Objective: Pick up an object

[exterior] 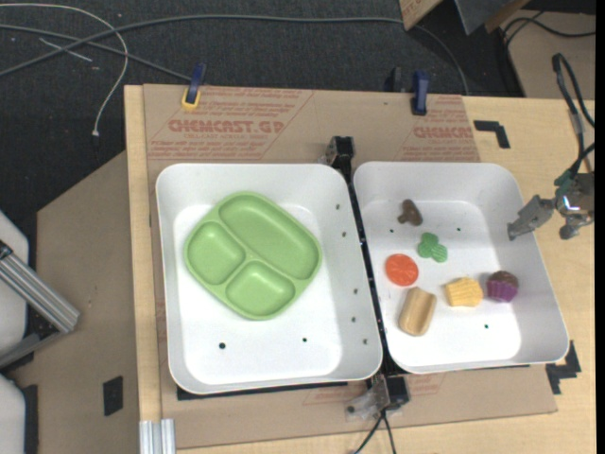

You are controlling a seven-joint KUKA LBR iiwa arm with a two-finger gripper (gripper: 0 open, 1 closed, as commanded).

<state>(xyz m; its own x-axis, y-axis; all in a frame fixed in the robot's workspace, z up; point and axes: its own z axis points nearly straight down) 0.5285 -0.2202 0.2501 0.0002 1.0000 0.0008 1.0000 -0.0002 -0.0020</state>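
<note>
My gripper (548, 214) hangs at the right bin's (473, 183) far right rim; the purple toy (502, 286) lies nearest me, the yellow one (463, 292) beyond it.

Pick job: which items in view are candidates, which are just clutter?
Candidates, right bin:
brown piece
green piece
orange disc
tan cylinder
yellow piece
purple piece

Clutter:
green divided plate, left bin
blue clamps
cables

The bench (104, 253) bears two white bins (189, 348) side by side.
</note>
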